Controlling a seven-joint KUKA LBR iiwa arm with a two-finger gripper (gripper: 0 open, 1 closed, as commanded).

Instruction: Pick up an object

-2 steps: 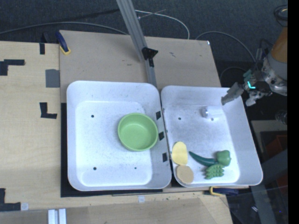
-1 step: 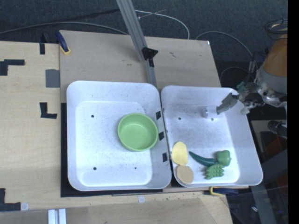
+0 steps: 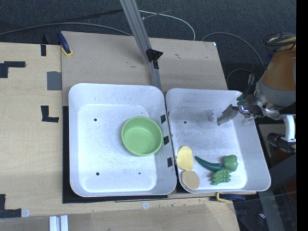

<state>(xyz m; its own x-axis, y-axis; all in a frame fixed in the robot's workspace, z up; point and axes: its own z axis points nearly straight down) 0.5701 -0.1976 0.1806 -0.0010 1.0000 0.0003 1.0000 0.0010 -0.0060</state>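
1. A tan disc (image 3: 190, 179), yellow piece (image 3: 185, 158), green pepper (image 3: 230, 162) and green bunch (image 3: 221, 176) lie along the right bin's (image 3: 250, 143) near edge.
2. A green bowl (image 3: 141, 135) sits in the left bin (image 3: 86, 129).
3. The gripper (image 3: 226, 115) hovers above the right bin's far half, nothing between its fingers; whether it is spread or closed, I cannot tell.

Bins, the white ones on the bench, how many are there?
2. The left bin holds a green bowl. The right bin sits touching it and holds small toy foods at its near end. None looks hidden.
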